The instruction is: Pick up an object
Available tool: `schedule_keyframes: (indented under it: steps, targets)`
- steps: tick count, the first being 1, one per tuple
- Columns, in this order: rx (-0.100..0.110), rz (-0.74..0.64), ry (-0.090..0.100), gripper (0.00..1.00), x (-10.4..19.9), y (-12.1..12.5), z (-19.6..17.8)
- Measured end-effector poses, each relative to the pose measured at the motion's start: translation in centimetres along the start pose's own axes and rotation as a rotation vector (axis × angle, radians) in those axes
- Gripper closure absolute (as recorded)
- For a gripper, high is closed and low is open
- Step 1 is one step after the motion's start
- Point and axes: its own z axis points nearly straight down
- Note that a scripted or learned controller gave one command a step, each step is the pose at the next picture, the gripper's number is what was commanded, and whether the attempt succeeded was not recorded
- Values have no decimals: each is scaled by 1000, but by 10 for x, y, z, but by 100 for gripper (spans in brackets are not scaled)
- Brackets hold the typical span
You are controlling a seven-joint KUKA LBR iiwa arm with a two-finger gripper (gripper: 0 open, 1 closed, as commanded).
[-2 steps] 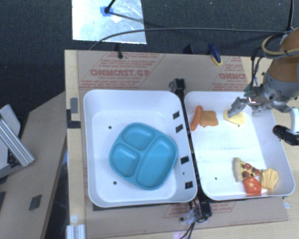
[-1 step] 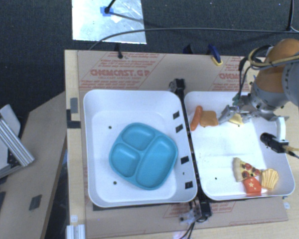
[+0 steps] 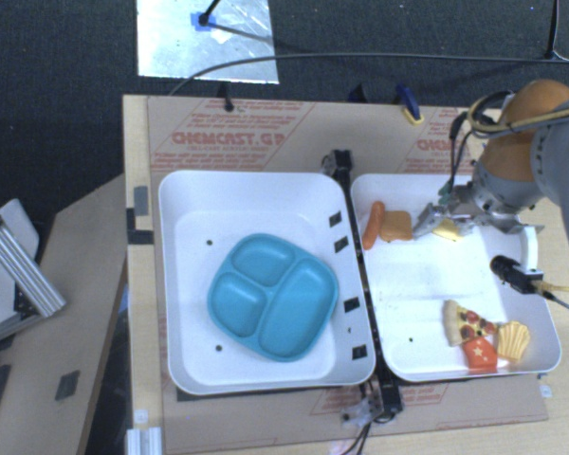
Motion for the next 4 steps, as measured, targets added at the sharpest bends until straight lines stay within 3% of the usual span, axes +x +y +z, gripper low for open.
schedule_keyframes:
  steps: [1,4]
  targets:
    - [-7,-2,-2,100,-1,2,-14]
    - [-2,0,1,100,-3,16,-171]
